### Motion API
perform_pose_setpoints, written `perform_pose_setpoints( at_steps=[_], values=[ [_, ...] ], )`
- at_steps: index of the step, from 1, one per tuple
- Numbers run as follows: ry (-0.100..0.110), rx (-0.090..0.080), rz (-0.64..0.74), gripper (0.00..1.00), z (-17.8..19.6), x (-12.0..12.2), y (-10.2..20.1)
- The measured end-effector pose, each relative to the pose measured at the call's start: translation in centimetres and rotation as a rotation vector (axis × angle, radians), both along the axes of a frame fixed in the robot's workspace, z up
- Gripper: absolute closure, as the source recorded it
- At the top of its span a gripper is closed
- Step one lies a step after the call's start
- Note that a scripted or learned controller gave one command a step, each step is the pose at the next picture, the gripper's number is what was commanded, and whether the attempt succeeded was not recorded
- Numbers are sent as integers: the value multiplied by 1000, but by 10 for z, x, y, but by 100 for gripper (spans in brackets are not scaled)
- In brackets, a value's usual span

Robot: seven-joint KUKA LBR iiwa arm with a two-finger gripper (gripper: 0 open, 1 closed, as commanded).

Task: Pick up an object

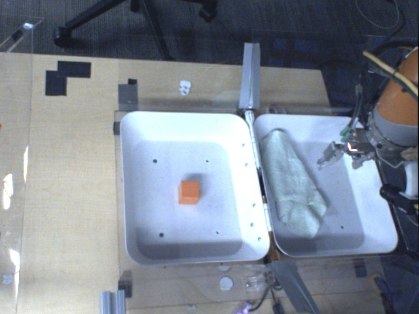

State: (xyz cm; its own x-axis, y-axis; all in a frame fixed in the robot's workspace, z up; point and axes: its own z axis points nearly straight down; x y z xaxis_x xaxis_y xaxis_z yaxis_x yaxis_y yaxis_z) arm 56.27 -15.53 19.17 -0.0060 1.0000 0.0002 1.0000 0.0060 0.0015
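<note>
Bench point(65, 195): pale wood, black tape marks at its far left corner.
Floor: dark carpet, office chair base point(141, 5).
Left bin point(137, 175): orange cube point(189, 192) near centre.
Right bin point(373, 227): rolled pale green towel point(292, 182) along its left wall.
Gripper point(330, 154): fingers spread, gripping nothing, over the right bin's far right part.

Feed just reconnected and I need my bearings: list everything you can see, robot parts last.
block: 1, orange, middle of the left bin
towel: 1, pale green-grey, rolled, left side of the right bin
bins: 2, white, side by side on the bench
bench: 1, light wood, black patches at far left
divider post: 1, grey metal, behind the bins' join
chair base: 1, black, on dark carpet beyond the bench
arm: 1, grey with orange band, right edge
gripper: 1, over the right bin, holding nothing visible
</note>
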Motion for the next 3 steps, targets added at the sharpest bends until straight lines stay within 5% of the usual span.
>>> perform_pose_setpoints(
  at_steps=[1, 2, 3],
  values=[
    [-5, -1, 14, 0, -96, 13, -13],
    [-9, -1, 15, 100, -85, 15, -12],
    [-4, -1, 138, 100, 14, 35, 45]
  ],
)
